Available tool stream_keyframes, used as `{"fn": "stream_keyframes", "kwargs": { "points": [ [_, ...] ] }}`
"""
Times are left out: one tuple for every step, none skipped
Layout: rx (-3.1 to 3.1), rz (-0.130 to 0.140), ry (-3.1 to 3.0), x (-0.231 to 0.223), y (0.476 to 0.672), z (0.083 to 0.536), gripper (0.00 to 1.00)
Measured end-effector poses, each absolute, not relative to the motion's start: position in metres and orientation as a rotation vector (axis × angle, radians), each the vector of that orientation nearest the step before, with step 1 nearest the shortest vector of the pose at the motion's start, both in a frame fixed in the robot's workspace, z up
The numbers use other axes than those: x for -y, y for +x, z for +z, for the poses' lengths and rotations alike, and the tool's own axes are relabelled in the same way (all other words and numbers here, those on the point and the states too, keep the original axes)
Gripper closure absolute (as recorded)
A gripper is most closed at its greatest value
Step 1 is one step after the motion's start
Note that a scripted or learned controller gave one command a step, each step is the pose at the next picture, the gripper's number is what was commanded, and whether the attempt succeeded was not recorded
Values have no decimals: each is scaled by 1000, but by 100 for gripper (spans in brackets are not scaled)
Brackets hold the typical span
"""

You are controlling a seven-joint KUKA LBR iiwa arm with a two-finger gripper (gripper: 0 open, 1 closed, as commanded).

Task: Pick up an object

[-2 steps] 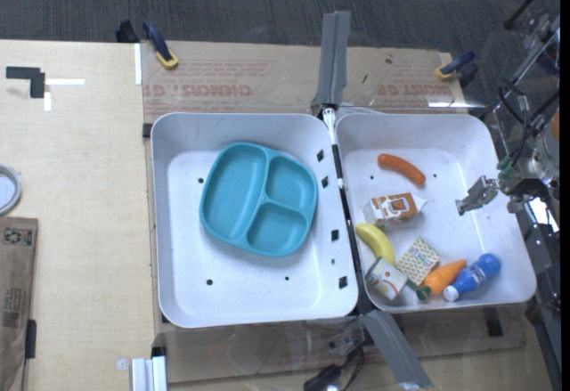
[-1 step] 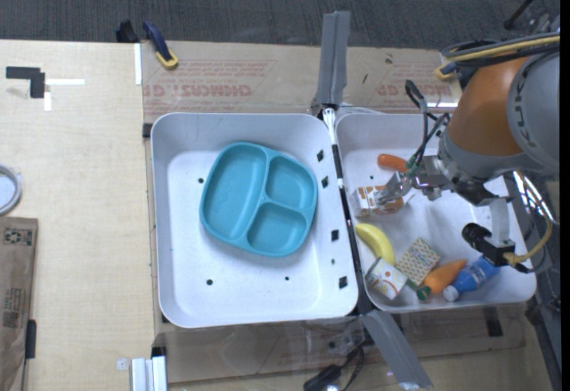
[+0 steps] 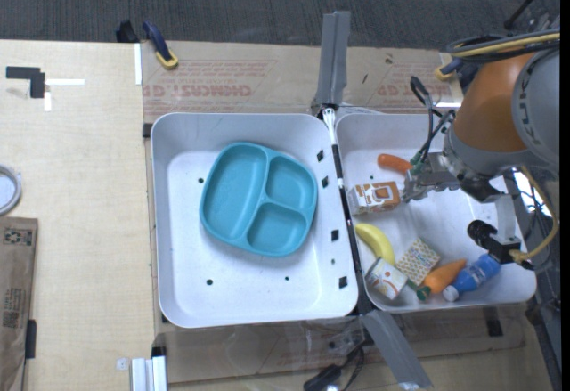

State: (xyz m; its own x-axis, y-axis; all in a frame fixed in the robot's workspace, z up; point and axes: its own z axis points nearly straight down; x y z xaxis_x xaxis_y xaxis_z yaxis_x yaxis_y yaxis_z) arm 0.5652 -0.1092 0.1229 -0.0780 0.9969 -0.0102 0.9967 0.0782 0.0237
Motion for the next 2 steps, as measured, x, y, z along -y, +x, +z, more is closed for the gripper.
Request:
{"fn": "stream_keyframes", "kwargs": {
  "points": [
    [-2289, 17, 2118, 109, 565, 123, 0],
    [-2110, 28, 2303, 134, 642, 107, 0]
  ]
}}
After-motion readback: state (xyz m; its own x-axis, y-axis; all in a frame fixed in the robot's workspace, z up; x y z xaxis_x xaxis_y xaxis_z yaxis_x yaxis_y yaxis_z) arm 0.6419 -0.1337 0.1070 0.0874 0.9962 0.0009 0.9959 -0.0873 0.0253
